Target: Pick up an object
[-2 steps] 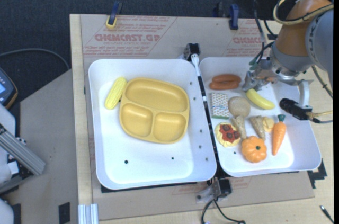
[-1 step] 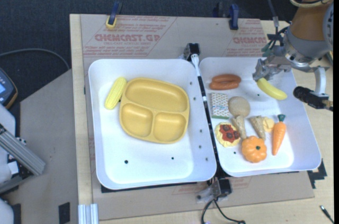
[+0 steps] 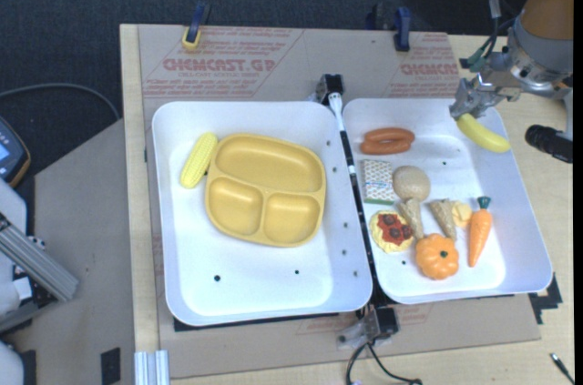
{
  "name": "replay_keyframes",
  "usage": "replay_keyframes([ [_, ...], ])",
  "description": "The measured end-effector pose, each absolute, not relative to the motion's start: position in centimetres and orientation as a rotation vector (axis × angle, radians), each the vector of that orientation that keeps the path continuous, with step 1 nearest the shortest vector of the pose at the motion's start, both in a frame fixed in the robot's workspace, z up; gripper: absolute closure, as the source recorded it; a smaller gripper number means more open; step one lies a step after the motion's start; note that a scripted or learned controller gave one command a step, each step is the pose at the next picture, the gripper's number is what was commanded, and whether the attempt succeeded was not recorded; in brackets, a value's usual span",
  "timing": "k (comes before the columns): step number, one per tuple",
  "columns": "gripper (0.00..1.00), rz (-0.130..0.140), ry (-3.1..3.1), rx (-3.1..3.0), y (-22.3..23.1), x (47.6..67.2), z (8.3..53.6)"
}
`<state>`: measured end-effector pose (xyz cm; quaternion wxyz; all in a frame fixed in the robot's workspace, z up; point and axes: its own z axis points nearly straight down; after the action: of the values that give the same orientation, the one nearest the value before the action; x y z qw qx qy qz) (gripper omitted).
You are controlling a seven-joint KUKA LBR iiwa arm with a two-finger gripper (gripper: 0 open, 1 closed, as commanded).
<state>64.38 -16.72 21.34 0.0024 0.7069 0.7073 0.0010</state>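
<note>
My gripper (image 3: 472,105) hangs over the far right corner of the right bin (image 3: 519,219). It is shut on the upper left end of a yellow banana (image 3: 485,136), which slants down to the right across the bin's rim. Lower in that bin lie a carrot (image 3: 477,234), a small orange pumpkin (image 3: 437,257), a pizza slice (image 3: 392,231), a mushroom (image 3: 412,190), a wedge of cheese (image 3: 451,215), a patterned packet (image 3: 377,178) and a sausage (image 3: 387,139).
The left bin (image 3: 182,265) holds a yellow divided plate (image 3: 264,189) with a corn cob (image 3: 198,159) at its left. A black divider (image 3: 344,157) runs between the bins. Clamps (image 3: 401,26) stand at the bench's far edge.
</note>
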Motion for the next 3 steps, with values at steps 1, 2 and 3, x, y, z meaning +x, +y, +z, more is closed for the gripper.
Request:
replay_keyframes([
  [1,1.00,0.003,2.219,2.218,-16.8,64.4,22.6],
  [2,1.00,-0.002,2.229,2.219,-11.4,62.2,22.4],
  [3,1.00,-0.002,2.225,2.221,-7.5,61.4,22.6],
])
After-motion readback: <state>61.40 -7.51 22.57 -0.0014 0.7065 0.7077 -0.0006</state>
